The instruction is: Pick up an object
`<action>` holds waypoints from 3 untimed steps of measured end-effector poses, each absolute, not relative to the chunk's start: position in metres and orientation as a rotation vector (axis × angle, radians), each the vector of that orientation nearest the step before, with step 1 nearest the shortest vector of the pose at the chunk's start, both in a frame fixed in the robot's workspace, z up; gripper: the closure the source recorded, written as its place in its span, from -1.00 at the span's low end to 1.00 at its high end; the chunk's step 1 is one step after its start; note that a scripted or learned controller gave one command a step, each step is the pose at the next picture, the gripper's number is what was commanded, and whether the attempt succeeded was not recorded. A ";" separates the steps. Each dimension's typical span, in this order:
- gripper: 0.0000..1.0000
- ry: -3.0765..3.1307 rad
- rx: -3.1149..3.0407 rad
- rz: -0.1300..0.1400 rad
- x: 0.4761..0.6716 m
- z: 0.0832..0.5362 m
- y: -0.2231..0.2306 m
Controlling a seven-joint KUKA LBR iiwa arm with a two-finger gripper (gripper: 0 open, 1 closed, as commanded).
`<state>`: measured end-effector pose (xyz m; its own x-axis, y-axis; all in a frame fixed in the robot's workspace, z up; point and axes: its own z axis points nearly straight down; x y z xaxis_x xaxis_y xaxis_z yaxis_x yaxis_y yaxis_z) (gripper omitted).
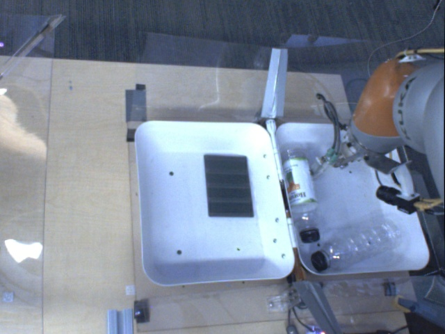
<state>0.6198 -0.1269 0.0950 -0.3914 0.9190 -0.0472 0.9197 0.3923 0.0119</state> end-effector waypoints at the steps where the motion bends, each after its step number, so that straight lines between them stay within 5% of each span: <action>1: -1.00 2.846 1.299 -0.001 0.600 0.159 -0.121; 2: -1.00 2.873 1.255 0.003 0.576 0.212 -0.146; 3: -1.00 2.880 1.245 0.003 0.594 0.094 -0.130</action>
<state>0.5942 -0.1299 0.0944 -0.6852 0.7283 -0.0034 0.7283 0.6852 0.0039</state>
